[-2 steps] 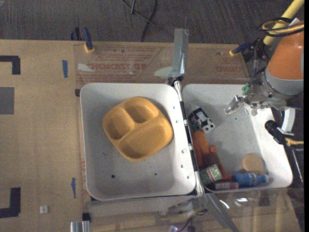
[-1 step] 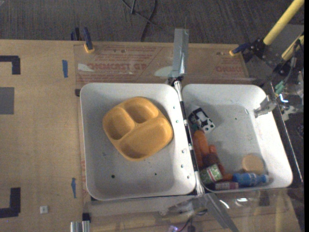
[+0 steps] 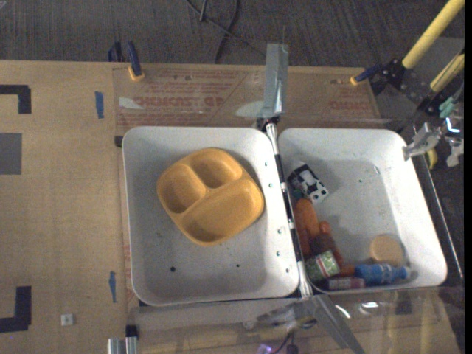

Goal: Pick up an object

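Candidate objects: no single target is named; the pickable things lie in the two bins at centre frame.
Yellow plate (image 3: 211,195): a three-compartment dish, alone in the left bin (image 3: 147,264), slightly left of that bin's middle, open side up.
Black-and-white toy (image 3: 307,182): upper left of the right bin (image 3: 369,153), just beside the divider, apart from the rest.
Orange carrot-like piece (image 3: 304,222): lies along the divider, below the toy.
Small bottle (image 3: 325,240): reddish, touching or just beside the carrot piece; cannot tell which.
Green-labelled can (image 3: 322,265): lower left corner of the right bin, packed against the bottle.
Blue bottle (image 3: 381,273): on its side along the bottom wall.
Tan round disc (image 3: 386,249): just above the blue bottle, lower right of the bin.
End effector (image 3: 431,140): metallic parts at the right edge of frame, by the right bin's upper right rim; cannot tell if released or clenched, and nothing shows between its fingers.
Step in hand: approach, judged; nothing is lifted yet.
Doing it well: pick an isolated item. The toy or the disc look easiest, with free floor around them. The cluster along the divider risks a wall strike or a double grab. The plate's low wide rim probably suits a two-finger grip poorly.
Desk (image 3: 59,198): tan board with black and blue tape marks, left of frame.
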You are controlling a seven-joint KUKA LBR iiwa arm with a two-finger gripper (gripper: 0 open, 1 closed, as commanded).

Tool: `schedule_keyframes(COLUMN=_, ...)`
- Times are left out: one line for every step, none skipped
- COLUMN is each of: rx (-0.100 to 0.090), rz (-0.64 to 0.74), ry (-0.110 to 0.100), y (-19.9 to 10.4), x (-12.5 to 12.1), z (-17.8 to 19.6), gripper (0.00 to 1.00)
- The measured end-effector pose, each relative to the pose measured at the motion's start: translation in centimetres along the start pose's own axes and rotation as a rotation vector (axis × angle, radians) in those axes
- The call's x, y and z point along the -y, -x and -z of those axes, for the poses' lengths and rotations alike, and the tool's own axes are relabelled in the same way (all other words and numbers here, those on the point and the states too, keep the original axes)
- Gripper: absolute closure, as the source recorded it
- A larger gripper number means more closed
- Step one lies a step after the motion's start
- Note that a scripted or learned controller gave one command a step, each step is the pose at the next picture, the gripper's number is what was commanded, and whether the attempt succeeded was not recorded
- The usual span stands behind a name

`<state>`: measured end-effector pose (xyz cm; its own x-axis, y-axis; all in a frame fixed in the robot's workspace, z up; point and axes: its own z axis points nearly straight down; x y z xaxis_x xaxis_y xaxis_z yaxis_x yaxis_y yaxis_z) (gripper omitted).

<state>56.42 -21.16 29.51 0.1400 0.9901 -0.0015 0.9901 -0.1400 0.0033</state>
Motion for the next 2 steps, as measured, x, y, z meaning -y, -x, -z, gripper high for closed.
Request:
schedule_keyframes(rx=-0.002, rz=0.147, ry=-0.003, y=-1.0, x=-2.9, z=-12.2, gripper=0.00)
schedule_keyframes(rx=-0.001, rz=0.538, ry=0.003, y=-8.7, x=-5.6, z=-20.8, gripper=0.00)
